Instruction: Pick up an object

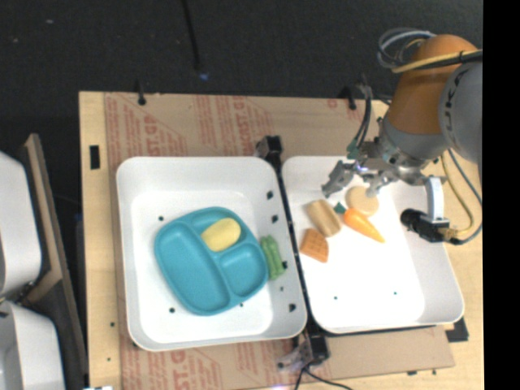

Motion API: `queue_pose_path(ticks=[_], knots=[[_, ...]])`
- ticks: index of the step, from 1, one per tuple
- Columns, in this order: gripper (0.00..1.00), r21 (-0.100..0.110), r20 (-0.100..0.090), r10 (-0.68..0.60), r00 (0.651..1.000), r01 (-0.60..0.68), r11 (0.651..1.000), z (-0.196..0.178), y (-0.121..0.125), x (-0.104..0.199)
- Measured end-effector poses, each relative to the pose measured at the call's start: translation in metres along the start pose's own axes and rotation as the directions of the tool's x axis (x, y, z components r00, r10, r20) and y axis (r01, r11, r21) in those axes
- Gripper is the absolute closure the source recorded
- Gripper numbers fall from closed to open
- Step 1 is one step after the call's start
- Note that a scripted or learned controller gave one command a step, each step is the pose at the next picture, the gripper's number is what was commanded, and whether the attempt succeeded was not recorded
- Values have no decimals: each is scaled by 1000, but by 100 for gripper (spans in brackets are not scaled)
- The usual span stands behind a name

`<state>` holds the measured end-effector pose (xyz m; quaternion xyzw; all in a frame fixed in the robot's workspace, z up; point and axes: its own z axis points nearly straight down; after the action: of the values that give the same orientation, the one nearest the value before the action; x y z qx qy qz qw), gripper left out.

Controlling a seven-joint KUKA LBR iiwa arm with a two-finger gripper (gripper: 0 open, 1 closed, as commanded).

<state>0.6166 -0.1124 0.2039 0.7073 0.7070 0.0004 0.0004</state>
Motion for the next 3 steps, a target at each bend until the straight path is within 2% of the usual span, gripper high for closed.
queue_pose_path(ticks=[1, 2, 3], knots=[[100, -1, 0, 0, 1000, 0, 1000, -11, 0, -1], [100, -7, -1, -4, 1000, 4, 1000, -83, -26, 51], [100, 0, 0, -1, 1000, 1, 1000, -87, -52, 59]])
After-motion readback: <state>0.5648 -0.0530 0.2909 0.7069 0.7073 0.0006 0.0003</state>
